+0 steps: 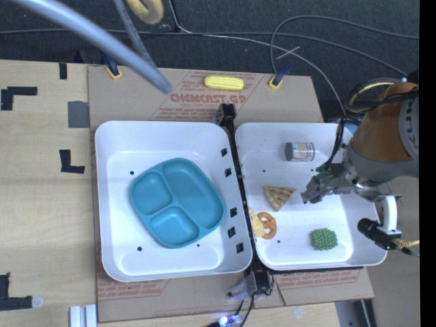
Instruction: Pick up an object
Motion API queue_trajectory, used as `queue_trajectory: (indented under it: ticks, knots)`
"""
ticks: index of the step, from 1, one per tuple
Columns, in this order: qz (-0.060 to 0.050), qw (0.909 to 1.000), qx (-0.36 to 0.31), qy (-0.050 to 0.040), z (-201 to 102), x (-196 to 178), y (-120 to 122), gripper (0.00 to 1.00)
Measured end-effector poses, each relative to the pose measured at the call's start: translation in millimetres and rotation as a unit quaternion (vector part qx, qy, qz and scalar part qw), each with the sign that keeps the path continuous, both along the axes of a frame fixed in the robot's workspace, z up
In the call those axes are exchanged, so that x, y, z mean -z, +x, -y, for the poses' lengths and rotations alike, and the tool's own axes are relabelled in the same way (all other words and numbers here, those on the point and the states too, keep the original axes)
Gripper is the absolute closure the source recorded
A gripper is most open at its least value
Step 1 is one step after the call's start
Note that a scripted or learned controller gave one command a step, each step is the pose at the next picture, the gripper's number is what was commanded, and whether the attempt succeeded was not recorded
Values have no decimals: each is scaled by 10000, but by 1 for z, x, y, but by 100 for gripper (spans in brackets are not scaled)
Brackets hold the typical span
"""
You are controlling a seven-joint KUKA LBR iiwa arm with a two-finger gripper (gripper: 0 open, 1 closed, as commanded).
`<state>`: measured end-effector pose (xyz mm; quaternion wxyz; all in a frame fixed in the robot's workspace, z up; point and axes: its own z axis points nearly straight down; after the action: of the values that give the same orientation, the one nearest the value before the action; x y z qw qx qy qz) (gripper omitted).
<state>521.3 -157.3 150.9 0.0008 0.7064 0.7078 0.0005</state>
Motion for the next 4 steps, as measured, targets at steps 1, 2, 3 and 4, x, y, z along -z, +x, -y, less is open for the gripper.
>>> queue_trajectory:
  ticks: [1, 2, 3, 4]
  knots:
    - [10, 10000, 3, -6, 4, -62, 3, 100]
    - [10, 10000, 5, -7, 9, -106, 3, 100]
    - [-14, 10000, -22, 4, -42, -95, 34, 100]
    - [-15, 10000, -18, 0, -89, -80, 60, 100]
